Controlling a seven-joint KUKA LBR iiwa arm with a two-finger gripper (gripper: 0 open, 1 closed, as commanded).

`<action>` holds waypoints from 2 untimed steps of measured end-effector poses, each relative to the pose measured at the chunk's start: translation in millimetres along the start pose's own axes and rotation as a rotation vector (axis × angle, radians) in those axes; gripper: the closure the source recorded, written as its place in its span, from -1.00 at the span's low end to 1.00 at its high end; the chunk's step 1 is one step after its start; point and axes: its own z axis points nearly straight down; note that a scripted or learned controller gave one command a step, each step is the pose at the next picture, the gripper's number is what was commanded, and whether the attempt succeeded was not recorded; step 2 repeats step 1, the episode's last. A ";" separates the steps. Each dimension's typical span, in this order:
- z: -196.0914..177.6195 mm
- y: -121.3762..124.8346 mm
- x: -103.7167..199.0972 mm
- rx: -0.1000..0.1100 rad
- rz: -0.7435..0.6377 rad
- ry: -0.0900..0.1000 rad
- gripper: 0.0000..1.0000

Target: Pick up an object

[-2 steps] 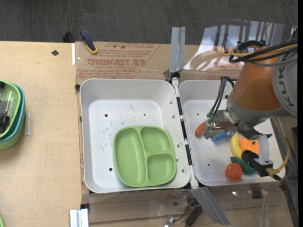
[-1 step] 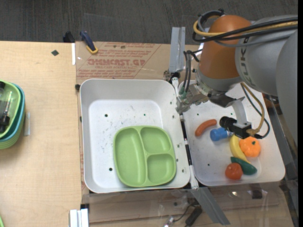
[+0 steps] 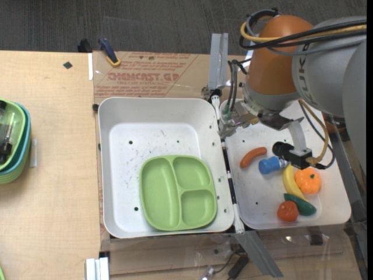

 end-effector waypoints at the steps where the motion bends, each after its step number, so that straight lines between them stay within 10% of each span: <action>1: -8.0 -0.3 -1.7 0.001 0.004 -0.001 1.00; 2: -8.0 -0.3 -1.7 0.001 0.004 -0.001 1.00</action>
